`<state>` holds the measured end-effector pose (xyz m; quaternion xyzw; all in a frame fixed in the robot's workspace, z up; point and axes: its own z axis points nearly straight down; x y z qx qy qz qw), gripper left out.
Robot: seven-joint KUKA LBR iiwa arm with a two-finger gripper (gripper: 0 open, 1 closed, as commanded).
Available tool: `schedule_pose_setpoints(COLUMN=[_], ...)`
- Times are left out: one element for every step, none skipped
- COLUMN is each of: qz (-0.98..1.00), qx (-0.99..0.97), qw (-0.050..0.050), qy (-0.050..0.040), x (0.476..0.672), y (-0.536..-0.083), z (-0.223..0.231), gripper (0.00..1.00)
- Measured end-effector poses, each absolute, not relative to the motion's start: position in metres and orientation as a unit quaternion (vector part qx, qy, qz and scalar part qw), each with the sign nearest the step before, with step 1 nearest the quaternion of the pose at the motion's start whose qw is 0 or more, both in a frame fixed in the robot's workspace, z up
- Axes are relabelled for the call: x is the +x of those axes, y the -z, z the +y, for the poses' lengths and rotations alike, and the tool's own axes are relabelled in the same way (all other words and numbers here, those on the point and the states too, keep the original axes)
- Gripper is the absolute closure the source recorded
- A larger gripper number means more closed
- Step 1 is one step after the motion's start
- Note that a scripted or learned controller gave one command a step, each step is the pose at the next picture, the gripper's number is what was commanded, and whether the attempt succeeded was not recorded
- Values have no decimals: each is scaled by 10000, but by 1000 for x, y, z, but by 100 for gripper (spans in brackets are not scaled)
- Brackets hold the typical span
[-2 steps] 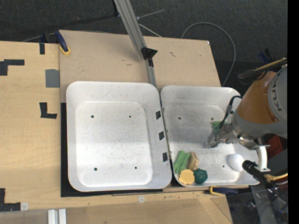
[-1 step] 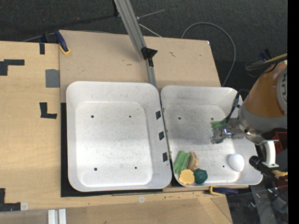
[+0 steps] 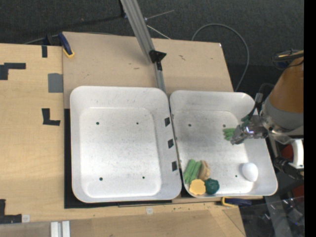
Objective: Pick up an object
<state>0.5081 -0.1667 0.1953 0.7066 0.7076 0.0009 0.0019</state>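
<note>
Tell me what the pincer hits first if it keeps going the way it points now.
The pincer points toward the view's left, and a small green object sits right at its tip in the right bin, so that likely comes first. Whether they already touch is unclear; past it lies bare bin floor.

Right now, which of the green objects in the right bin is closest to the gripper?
The small green piece right at the gripper. The long green object and dark green lump lie in the cluster by the bin's front edge.

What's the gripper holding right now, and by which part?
Looks like a small green object, pinched at its right end by the gripper over the right bin. Too small to confirm a firm hold or say what it is.
</note>
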Motion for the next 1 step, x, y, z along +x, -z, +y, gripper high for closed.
schedule_pose_setpoints(qz=[7094], qx=[7049], qw=[-5], qy=[-8], x=[529], y=[-206], z=[-119], gripper=[100])
